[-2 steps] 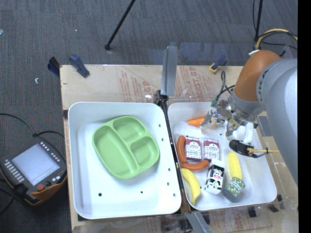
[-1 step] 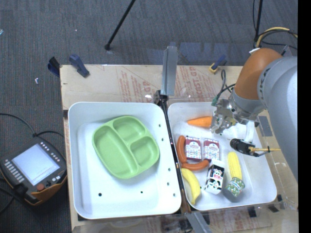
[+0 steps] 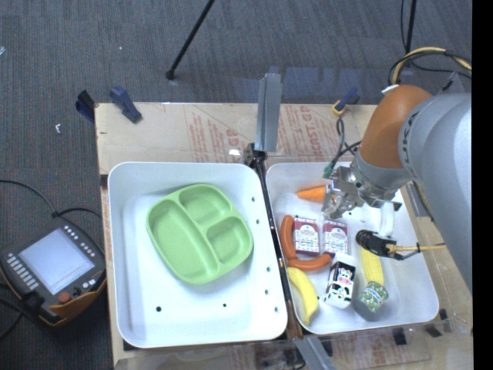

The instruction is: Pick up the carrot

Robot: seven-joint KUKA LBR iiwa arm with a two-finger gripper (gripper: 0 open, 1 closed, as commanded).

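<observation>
Carrot: likely light, rigid, smooth, tapered; best gripped mid-body. Tool beside it; finger state indeterminable.

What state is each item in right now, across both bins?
Orange tapered carrot: lying in right bin, beside the gripper, not lifted.
Green three-compartment plastic plate: flat in left bin.
Yellow banana: lying flat.
Yellow corn cob: lying flat.
Cow-print milk carton: on its side.
Two red-and-white boxes: lying flat, side by side.

Dark grey carpet floor, plywood bench, black tripod leg.
</observation>
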